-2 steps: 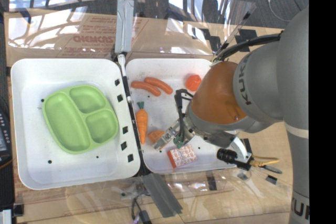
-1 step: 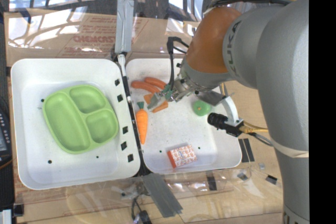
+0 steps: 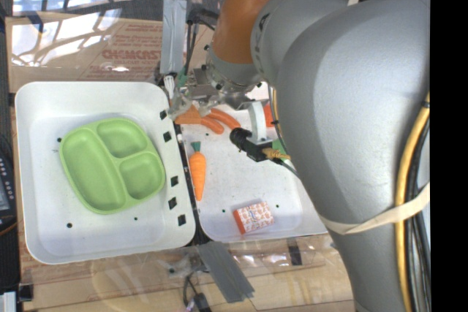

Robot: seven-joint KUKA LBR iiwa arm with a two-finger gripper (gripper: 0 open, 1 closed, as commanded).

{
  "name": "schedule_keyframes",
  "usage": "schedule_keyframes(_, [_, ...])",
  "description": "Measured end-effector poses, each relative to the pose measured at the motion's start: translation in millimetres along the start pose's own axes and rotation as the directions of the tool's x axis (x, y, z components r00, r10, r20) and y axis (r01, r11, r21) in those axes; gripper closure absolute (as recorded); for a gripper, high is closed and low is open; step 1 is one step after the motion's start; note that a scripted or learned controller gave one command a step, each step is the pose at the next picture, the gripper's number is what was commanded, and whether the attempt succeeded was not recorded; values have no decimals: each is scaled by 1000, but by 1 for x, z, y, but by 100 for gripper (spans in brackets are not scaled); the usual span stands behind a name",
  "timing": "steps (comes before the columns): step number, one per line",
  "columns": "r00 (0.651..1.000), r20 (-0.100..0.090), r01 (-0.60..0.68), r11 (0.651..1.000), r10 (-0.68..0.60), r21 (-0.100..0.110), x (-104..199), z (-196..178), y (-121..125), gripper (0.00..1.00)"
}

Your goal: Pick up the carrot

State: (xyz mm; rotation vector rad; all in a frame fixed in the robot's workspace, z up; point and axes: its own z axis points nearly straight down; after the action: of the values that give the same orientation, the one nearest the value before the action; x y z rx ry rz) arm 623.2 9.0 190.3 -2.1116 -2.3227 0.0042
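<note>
The arm (image 3: 344, 84), smooth grey with an orange band, covers most of the right bin (image 3: 292, 219) from 12 to 4 o'clock, so that bin's far and right rims are hidden. The gripper (image 3: 196, 93) sits low at the bin's 11 o'clock corner, a tangle of metal and cable; how its jaws stand I cannot tell. Just under it at 5 o'clock lie orange sausage-like shapes (image 3: 208, 118), partly covered and hard to make out. The carrot (image 3: 197, 173) lies apart from the gripper, at 6 o'clock from it, along the bin's left rim: a tapered orange cone, green stub pointing to 12, tip to 6. A small orange-and-white packet (image 3: 253, 217) rests near the bin's near rim, at 4 o'clock from the carrot, with bare white floor between. A black plug (image 3: 247, 142) on a cable hangs at 2 o'clock from the carrot. The left bin (image 3: 44, 230) holds a glossy green tray (image 3: 110, 163) with three rounded wells, and open white floor all round it. Cardboard (image 3: 110, 47) lies on the bench at 12 o'clock.
</note>
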Motion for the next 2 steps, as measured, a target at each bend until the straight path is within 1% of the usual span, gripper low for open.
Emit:
schedule_keyframes(1, [999, 1, 41, 999, -41, -3, -16, -28, 32, 100])
schedule_keyframes(2, [932, -2, 363, 932, -363, 3, 1, 0, -31, 100])
